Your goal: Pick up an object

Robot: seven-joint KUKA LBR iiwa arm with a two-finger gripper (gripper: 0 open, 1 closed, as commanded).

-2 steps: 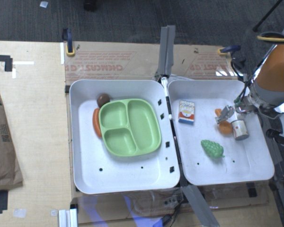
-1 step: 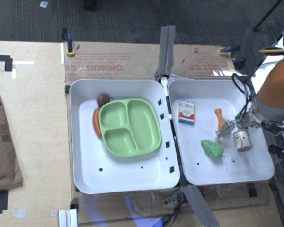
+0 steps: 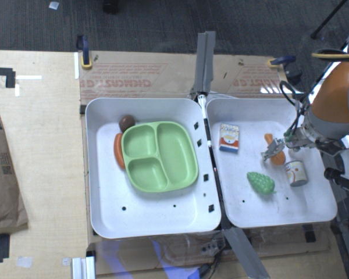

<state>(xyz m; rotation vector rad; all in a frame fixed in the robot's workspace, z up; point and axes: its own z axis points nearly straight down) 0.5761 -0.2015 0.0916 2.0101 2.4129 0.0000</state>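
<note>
My gripper [image 3: 274, 151] reaches into the right bin [image 3: 244, 211] from the right, low over a small orange object [image 3: 277, 158]. The object's orange shows above and below the gripper tip, which covers its middle. Just right of it a small silver can [image 3: 296, 172] lies on its side. A bumpy green object [image 3: 260, 182] rests in front of the gripper, toward the bin's near side. A small white, red and blue box [image 3: 229, 138] lies at the bin's far left.
The left bin [image 3: 104, 208] holds a green divided plate [image 3: 160, 156], with a brown ball [image 3: 127, 122] and an orange sausage-like piece [image 3: 118, 150] at its left edge. A grey divider [image 3: 205, 63] runs back between the bins. A brown paper bag [image 3: 3, 173] lies far left on the bench.
</note>
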